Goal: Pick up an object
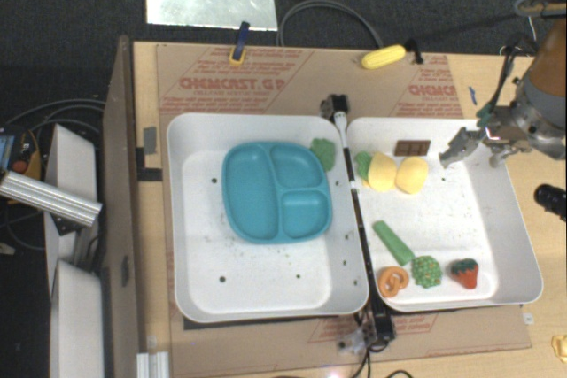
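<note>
Right bin (pixel 518 230) holds all the loose pickable stuff. Two yellow lemon-like pieces (pixel 396 173) sit touching each other near its upper left, with a small brown block (pixel 411 148) just above them and a green bit (pixel 362 164) against their left side, close to the divider. Lower down: a green cucumber-shaped piece (pixel 392 243) lying diagonally, an orange ring-shaped piece (pixel 392 281) at its lower end, a broccoli-like green piece (pixel 426 271) just right of that, and a red strawberry-like piece (pixel 465 273) further right, near the front wall.

Gripper (pixel 454 148) hangs over the upper right part of that bin, near the yellow pieces and brown block but to their right, apart from them. Nothing visible between its fingers. Can't tell from this angle whether the fingers are apart or together. Arm (pixel 540 102) comes in from the right edge.

Left bin (pixel 190 217) carries a blue divided plate (pixel 276 191), three compartments, roughly centred. A green leafy piece (pixel 324 153) sits at the plate's upper right corner, touching its rim.

Both bins rest on a cardboard-covered bench (pixel 292 80). A yellow banana-shaped piece (pixel 384 57) lies on the cardboard behind the right bin, outside both bins.
</note>
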